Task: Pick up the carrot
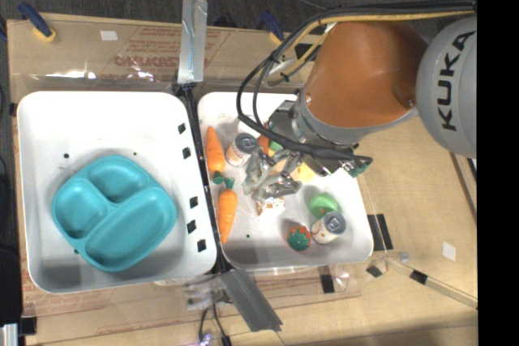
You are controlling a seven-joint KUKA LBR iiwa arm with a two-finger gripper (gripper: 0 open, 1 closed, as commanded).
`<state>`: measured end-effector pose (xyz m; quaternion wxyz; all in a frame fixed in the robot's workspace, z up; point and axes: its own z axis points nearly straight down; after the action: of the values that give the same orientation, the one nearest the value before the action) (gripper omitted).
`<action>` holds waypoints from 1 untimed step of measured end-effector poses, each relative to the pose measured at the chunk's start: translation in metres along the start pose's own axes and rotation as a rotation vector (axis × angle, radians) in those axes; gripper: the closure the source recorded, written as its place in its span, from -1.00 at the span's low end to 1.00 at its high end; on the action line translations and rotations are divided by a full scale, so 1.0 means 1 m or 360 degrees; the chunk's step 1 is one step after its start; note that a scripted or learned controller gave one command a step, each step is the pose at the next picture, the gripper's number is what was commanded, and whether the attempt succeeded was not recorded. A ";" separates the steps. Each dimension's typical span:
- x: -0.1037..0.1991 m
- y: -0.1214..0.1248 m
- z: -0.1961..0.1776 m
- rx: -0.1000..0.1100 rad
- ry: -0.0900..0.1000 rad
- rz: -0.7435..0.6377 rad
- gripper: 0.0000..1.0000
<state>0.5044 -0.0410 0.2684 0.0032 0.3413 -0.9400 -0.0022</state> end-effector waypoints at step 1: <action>-0.014 -0.059 0.024 0.0009 -0.0007 -0.0088 1.00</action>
<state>0.5530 -0.0775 0.2436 0.0002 0.3670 -0.9302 -0.0004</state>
